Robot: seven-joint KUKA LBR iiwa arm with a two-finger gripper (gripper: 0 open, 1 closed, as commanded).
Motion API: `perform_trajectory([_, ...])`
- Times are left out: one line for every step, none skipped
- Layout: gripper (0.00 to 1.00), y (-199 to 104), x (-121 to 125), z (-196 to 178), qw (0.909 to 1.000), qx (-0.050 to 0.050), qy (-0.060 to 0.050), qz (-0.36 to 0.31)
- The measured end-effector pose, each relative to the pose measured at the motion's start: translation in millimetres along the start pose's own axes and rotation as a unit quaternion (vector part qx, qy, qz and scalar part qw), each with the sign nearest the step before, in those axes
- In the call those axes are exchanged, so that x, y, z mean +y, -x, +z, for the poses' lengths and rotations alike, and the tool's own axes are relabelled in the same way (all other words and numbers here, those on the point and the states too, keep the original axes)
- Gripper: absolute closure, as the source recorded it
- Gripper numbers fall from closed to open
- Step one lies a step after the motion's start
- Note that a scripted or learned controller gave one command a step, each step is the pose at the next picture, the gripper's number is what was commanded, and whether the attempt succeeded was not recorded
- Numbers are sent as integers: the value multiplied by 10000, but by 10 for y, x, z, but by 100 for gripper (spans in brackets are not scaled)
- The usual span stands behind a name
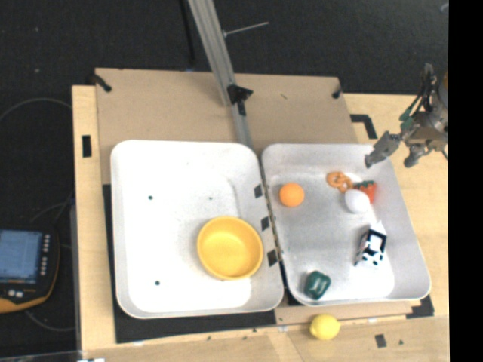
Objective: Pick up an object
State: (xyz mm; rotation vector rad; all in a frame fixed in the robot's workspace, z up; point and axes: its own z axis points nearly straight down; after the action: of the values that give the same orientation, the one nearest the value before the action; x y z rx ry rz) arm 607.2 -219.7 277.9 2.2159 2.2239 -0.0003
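so far nothing is picked — the gripper (398, 151) hovers spread wide and bare over the right bin's (411, 236) upper right rim.

from the camera view: its nearest candidates sit just below-left — a white ball (356, 200) touching a red piece (368, 189) and an orange ring-shaped toy (339, 179); that crowding likely complicates a grab. an orange ball (292, 194), a black-and-white toy (371, 249) and a green object (317, 283) lie apart with open floor around them. a yellow bowl (229, 247) rests in the left bin (151, 164); a yellow lemon (324, 326) lies outside on the bench.
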Motion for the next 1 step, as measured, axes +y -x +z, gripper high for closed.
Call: perform_trajectory([0, 3, -1, -1, 10000, -6, -3, -3])
